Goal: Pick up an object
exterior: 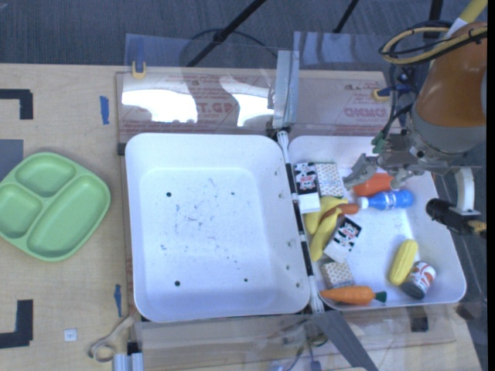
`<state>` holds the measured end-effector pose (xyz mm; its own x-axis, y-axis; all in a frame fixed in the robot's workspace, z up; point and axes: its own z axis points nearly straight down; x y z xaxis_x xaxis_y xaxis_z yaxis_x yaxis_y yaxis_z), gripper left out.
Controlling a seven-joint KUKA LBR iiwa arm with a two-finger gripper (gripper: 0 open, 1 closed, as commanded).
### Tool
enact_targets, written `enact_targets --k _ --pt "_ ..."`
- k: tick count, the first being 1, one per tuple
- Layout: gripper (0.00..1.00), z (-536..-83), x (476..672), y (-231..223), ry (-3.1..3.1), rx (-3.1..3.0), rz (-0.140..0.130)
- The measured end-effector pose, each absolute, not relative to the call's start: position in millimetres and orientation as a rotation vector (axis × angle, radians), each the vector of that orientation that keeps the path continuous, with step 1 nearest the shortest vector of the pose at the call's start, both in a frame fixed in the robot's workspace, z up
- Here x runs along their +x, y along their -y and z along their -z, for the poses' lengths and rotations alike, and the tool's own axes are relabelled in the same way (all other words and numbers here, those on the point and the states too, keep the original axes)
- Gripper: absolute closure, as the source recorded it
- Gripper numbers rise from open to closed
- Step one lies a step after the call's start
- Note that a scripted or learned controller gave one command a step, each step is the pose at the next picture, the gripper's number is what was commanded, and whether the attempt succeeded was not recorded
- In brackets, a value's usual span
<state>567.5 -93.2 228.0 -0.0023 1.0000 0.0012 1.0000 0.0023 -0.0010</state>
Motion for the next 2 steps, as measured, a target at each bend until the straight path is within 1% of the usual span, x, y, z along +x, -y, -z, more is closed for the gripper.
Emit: enact_targets --k 1,2 --pt "0.0 -144.0 611.5 147.3 2.499 -1.907 0.003" --pt "0.0 -114.0 629.9 167.6 2.767 -1.563 0.016"
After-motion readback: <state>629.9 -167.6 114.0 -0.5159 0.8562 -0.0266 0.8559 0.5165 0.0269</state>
